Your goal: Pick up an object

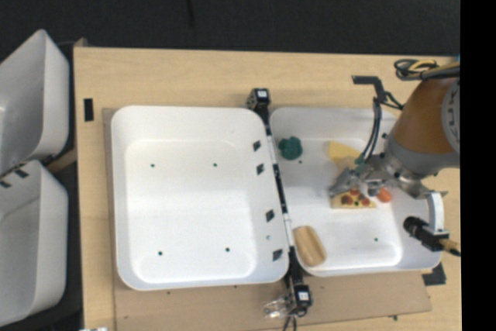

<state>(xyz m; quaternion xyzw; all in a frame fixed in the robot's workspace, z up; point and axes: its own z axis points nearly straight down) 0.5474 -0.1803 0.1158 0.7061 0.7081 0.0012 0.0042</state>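
Your grey arm with the orange band (426, 120) reaches in from three o'clock over the right white bin (341, 256). Its gripper (355, 184) sits low above a flat tan piece with red and dark spots (353, 200), right at the bin's middle; whether it is spread or pinching, you cannot tell from here. At eleven o'clock from it lies a small green rounded object (291, 148), at twelve a yellow wedge (340, 150), and at seven a tan wooden block (309, 245). The left white bin (186, 194) lies alongside.
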